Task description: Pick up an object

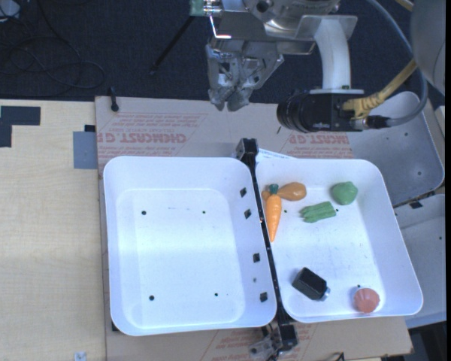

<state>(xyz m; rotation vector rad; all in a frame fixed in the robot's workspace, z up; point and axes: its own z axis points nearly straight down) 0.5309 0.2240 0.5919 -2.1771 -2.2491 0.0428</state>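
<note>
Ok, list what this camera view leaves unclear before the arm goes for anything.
- Gripper, camera view: fingertips small and dark against the dark floor; open or shut cannot be read.
- Arm: cut off by the top edge.
- Black block: too small to identify.
- Orange piece touching the carrot: too small to identify.

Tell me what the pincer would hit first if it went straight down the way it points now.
Probably the brown cardboard sheet behind the two white bins. The pincer hangs over it, beyond their far rims. Depth is unclear from this slanted view.
</note>
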